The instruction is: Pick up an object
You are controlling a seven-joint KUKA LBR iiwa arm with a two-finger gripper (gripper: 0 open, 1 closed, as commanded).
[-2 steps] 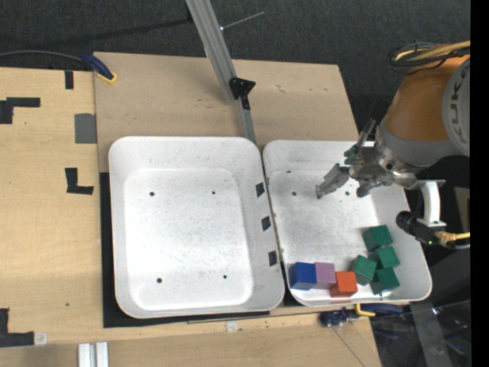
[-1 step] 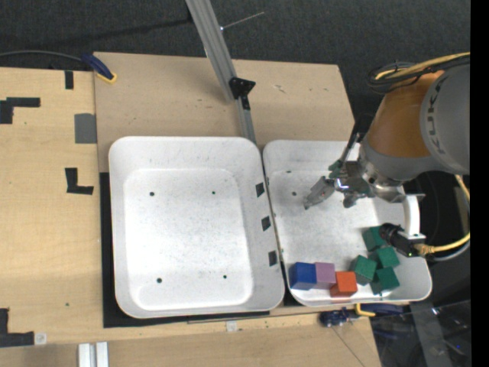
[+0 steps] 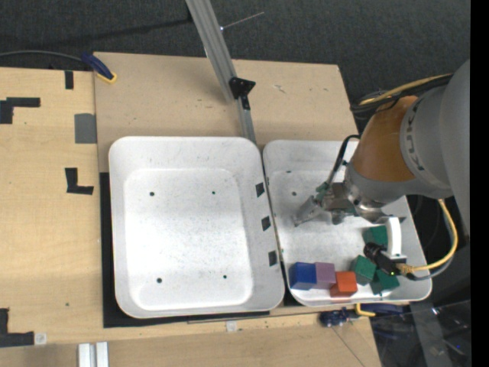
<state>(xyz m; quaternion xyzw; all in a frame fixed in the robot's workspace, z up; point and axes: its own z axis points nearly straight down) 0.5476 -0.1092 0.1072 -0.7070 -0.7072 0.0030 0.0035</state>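
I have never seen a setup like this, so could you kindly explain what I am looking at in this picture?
This is a single camera fixed above a wooden bench, looking down at a slant. The grey and orange shape on the right is a robot arm reaching in. At its end is the tool, the part meant for grasping, low over the right bin. I cannot tell whether it is open or shut, and nothing is visibly held. Two shallow white bins sit side by side. Beside the left bin, the right one holds small blocks near its front edge: a blue block, a purple block, an orange block and some green blocks.
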